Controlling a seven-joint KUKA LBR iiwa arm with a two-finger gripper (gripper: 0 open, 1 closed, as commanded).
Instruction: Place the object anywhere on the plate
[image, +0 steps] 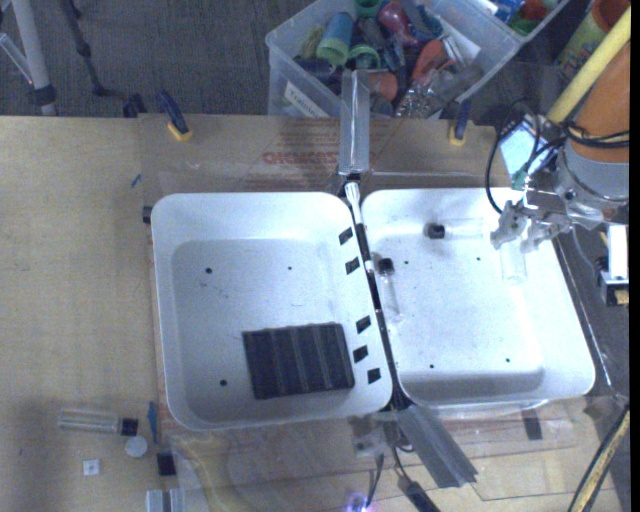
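Nearest the lens, on the bare bench (70, 250) at the view's lower left, lie a loose clear tube (85, 420) and a few small caps.

From where I hang, my gripper (522, 232) is above the far right part of the right bin (570, 330), close to its rim. I cannot tell whether my jaws stand wide or narrow. They blur into pale, glassy shapes against the white floor, so I cannot tell if anything sits between them.

Just to the view's left of me, on the bin floor, lies the capped tube (455, 231). It is flat, its long axis runs left to right across the view, and its dark cap points toward the divider. A second tube (387, 290) lies against the divider, its long axis running far to near with its dark cap at the far end.

Across the divider, the left bin (165, 300) holds the plate (298, 360), a dark ribbed rectangle lying flat in the near part, well apart from both tubes.

A metal bar (352, 120) runs away from the bins' far joint. Behind it stands a clear tub (290, 60) heaped with colourful odds and ends, on grey carpet.
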